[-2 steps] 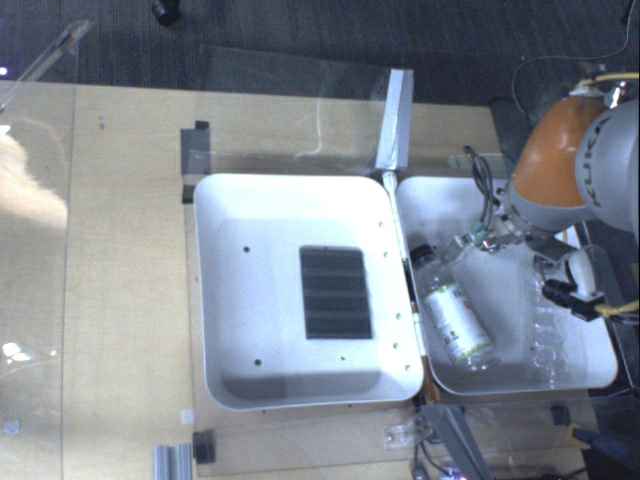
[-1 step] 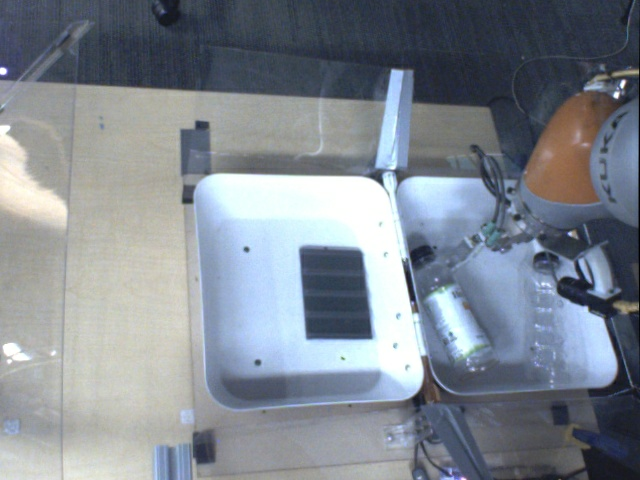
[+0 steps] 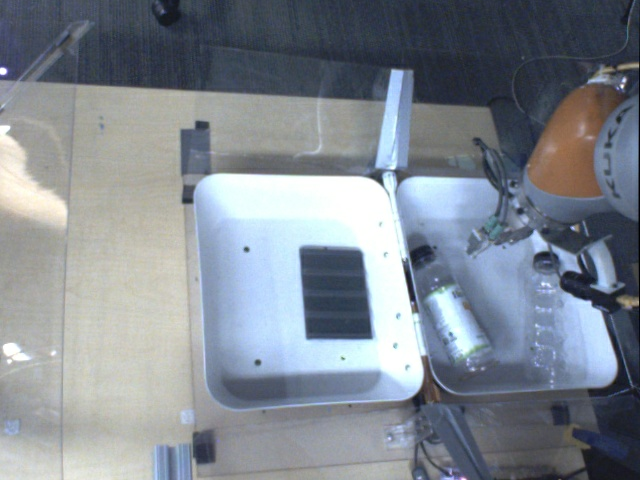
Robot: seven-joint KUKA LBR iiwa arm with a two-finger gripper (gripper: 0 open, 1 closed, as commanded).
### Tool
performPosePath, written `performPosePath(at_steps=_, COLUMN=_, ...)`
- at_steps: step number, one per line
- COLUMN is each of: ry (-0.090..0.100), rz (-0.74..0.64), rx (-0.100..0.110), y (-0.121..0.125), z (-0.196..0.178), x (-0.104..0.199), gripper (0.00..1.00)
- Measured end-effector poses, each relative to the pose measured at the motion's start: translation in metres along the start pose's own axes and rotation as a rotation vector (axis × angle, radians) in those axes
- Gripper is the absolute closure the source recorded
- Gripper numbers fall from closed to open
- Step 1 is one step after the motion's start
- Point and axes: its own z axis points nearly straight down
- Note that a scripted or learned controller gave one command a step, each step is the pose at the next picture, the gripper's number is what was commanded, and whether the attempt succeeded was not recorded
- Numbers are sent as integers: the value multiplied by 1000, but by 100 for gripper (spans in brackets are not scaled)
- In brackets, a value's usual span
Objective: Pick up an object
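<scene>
- While the arm (image 3: 585, 153) reaches in from the right, we see its gripper (image 3: 497, 233) above the right bin (image 3: 455, 198), near the bin's back half.
- We cannot tell how the tool stands from this slant.
- We find a capped bottle (image 3: 452, 311) lying tilted on the right bin's floor, apart from the gripper.
- We see a clear plastic bottle (image 3: 546, 313) near that bin's right wall.
- We note a dark ribbed pad (image 3: 336, 292) in the left bin (image 3: 230, 268).
</scene>
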Motion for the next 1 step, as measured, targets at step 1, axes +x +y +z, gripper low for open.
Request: performPosePath(at_steps=1, ry=0, rz=0, rx=0, y=0, z=0, x=0, gripper=0)
